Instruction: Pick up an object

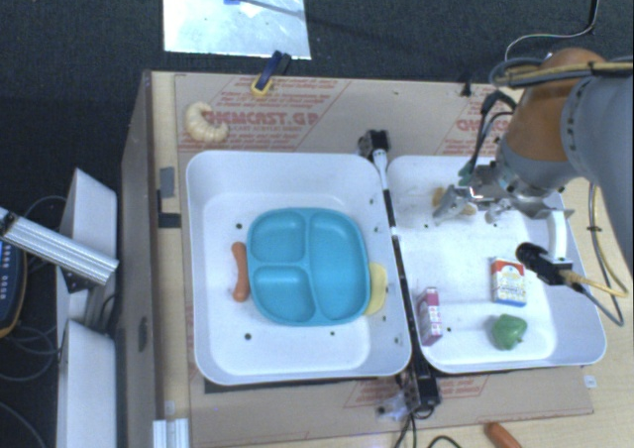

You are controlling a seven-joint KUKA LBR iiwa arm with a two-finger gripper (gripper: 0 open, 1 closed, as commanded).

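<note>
A small tan object (442,197) lies at about eleven o'clock in the right white bin (584,337), just beside the two-finger gripper (458,202) — its fingers look spread, pinching nothing. Toward five o'clock sit a red-and-white carton (508,280), a green pepper-shaped toy (509,331) and a pink box (429,314). The left white bin (213,337) bears a blue divided plastic plate (305,266) — an orange sausage (239,271) at its nine o'clock.

Yellow item (377,287) at plate's (306,266) 3 o'clock, mostly hidden beneath. Orange object (503,433) at 6 o'clock, cut by frame edge. Gripper (458,200) fingertips blurred.
</note>
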